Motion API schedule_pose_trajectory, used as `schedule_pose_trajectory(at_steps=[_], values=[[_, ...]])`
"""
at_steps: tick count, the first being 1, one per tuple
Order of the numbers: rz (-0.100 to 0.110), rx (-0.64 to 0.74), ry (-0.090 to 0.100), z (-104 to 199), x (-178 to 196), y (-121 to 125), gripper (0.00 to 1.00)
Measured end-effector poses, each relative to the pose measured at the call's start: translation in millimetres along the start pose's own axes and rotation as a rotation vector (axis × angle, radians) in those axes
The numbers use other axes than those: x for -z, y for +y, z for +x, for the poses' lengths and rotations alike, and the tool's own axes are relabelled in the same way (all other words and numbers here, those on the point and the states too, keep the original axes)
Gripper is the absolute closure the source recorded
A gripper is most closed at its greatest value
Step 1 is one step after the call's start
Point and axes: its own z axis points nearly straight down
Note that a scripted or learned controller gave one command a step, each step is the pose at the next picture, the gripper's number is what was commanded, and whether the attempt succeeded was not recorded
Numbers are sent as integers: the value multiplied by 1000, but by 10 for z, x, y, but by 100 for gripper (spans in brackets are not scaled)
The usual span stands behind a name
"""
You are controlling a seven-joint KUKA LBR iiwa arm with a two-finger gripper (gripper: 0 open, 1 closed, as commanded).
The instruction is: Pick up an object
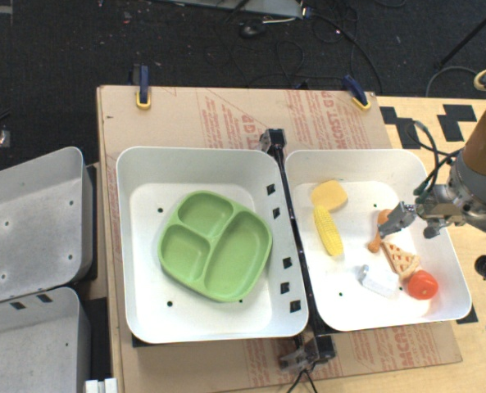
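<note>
My gripper (415, 223) hangs over the right side of the right bin (353, 164), its two fingers spread apart, so it is open with nothing between them. Just under its left fingertip (397, 219) lies a small orange piece (379, 236). A waffle-patterned wedge (399, 259) and a red tomato (423, 285) lie a little nearer the front. A yellow corn cob (329, 230) and a yellow lump (329, 193) lie to the gripper's left. A small white-grey object (378, 282) rests near the bin's front.
The left bin (136, 219) holds a green three-part plate (216, 245). A black divider with clamps (288, 219) runs between the bins. White lids (29, 219) lie off the bench at the left. Cables trail by the arm at the right.
</note>
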Motion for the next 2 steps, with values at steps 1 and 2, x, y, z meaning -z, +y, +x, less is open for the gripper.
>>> schedule_pose_trajectory(at_steps=[1, 2], values=[[-13, 4, -3, 6, 68, 27, 0], [-8, 1, -1, -5, -482, -72, 0]])
